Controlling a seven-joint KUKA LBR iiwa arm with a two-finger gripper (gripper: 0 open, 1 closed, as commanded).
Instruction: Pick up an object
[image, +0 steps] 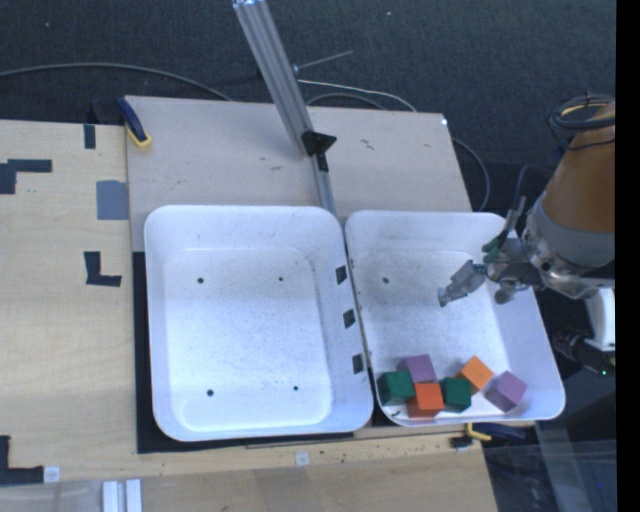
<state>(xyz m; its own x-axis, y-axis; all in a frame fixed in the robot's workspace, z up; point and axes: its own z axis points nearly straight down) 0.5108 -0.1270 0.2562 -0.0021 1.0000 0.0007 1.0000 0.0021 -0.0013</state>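
Camera view, from above at a slant. Grey arm with an orange band (585, 190) reached in from the right over the right shallow white plastic bin (420, 240). End effector (458, 288) hung above the middle of that bin, fingers pointing toward the left bin; nothing seen between the fingers, though whether released or clenched could not be told at this size.

Six small blocks lay clustered along the right bin's near edge, well apart from the end effector. From the near-left corner: a dark green cube (397, 386), a purple cube (419, 367) just behind it, an orange-red cube (429, 398) touching both, a second green cube (457, 392) beside that, an orange cube (477, 373) just behind, and a pale purple cube (506, 391) nearest the near-right corner.

Left shallow white plastic bin (160, 300) sat touching the right one on the light wooden table (60, 300). A slanted silver metal pole (285, 85) crossed the table's far edge, and a blue-and-yellow clamp (134, 125) sat at the board's far-left corner.
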